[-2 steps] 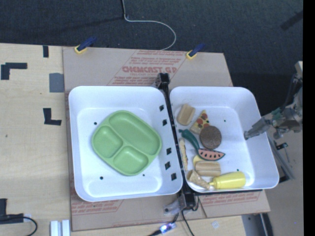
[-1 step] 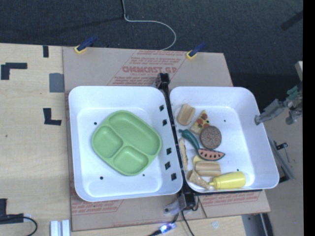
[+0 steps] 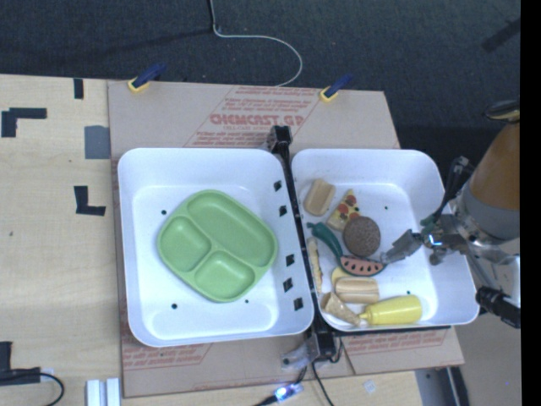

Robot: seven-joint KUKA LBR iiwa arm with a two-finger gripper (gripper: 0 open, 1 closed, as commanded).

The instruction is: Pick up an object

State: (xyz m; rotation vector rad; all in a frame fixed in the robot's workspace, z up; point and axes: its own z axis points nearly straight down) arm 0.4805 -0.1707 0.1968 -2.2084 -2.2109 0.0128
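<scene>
Mostly the arm (image 3: 494, 193) is cut off at the right edge, only its orange band and grey wrist in frame. Its tool (image 3: 404, 245) reaches into the right bin (image 3: 423, 169) at a slant; its tip is small and blurred, so whether it is wide or narrow cannot be told, and nothing is seen gripped in it. The tool tip sits just right of a brown round ball (image 3: 362, 235). Around it lie a watermelon slice (image 3: 361, 267), a green curved piece (image 3: 325, 238), a tan block (image 3: 319, 197), a pizza-like slice (image 3: 344, 210), a beige roll (image 3: 357, 290) and a yellow bottle (image 3: 393, 310), crowded and partly overlapping. Left bin (image 3: 139, 176) holds a green divided plate (image 3: 216, 245), lying flat.
</scene>
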